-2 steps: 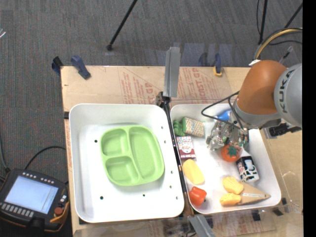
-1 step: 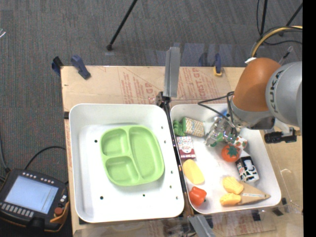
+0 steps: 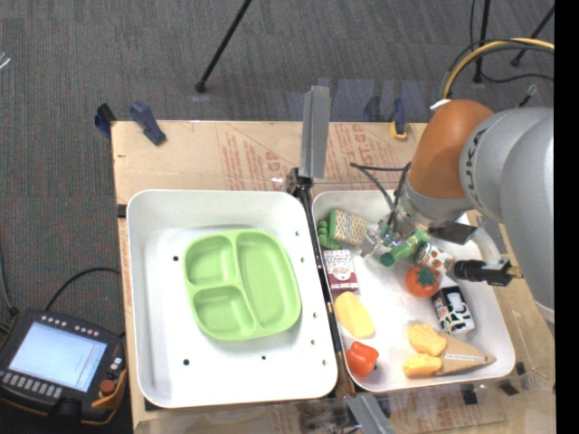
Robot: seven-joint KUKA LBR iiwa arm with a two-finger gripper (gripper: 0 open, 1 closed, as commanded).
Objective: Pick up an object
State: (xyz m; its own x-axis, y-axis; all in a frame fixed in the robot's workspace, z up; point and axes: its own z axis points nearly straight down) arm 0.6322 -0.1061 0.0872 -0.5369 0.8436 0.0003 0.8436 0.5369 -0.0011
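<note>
Two white bins are sitting side by side; the left bin [image 3: 154, 242] is carrying a green divided plate [image 3: 242, 284]. In the right bin [image 3: 493, 315], the gripper [image 3: 387, 236] is hovering over a green bottle [image 3: 404, 247], beside a tomato [image 3: 422, 280]; finger state impossible to tell.

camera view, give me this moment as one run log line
arm: over right bin | gripper: low beside green bottle, grasp unclear | left bin: green tray | pick: not confirmed
</note>
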